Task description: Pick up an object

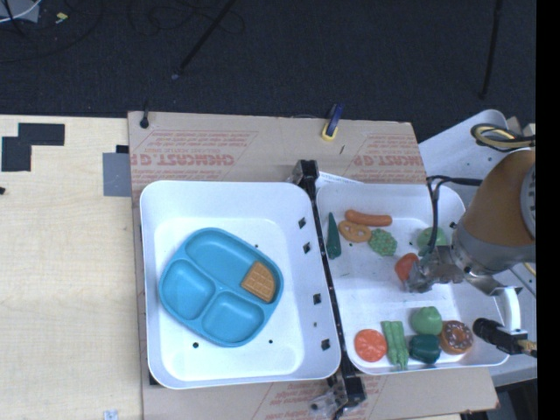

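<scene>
Starting at the near edge of the right shallow white bin [367, 296], a row of toy foods lies close together: a round orange-red tomato-like piece [370, 345], a long green ridged vegetable [395, 344] just beside it, a dark teal rounded lump [424, 349], a light green rounded piece [426, 319] and a brown ring donut with sprinkles [455, 336]. A little farther in, the dark two-finger gripper [426, 274] is low inside this bin, at the end of the grey arm with the orange band [499, 217], and it is just beside a small red rounded piece [405, 268]. I cannot tell if they touch, and I cannot tell if the gripper is open or closed; nothing is visibly held in it. At the same depth, the left white bin [157, 201] carries a blue divided plastic plate [206, 291] with a tan square waffle piece [259, 281] in one compartment. Farther still lie a bumpy green broccoli-like piece [382, 242], an orange sausage [368, 219] and a slender dark green pod [333, 237]. I judge that the step in hand is the approach or the closing on the red piece. The next move calls for a firm closing around it and a straight lift, without pushing it sideways to the broccoli-like piece.
</scene>
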Robot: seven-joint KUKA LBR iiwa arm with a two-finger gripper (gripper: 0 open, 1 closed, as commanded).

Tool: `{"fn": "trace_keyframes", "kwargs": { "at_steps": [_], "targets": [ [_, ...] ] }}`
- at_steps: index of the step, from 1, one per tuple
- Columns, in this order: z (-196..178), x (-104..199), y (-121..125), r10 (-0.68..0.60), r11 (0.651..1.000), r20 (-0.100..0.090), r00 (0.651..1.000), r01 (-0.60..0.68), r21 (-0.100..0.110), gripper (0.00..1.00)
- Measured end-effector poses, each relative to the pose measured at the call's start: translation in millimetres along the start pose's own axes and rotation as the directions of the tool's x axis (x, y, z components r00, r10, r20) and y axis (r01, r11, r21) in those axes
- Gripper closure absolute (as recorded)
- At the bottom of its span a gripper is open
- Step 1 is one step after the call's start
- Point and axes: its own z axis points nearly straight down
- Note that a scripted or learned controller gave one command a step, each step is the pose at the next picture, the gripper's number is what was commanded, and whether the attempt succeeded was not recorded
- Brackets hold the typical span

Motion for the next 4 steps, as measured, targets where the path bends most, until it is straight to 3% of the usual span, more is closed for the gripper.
{"fn": "trace_keyframes", "kwargs": {
  "at_steps": [2,3,4],
  "targets": [
    [-111,-3,2,-0.004,1.000,0.003,1.000,0.004,-0.006,1.00],
    [-131,-4,2,-0.005,1.000,0.002,1.000,0.005,-0.004,1.00],
    [-120,53,6,-0.008,1.000,-0.001,1.000,0.008,0.000,1.00]
  ]
}}
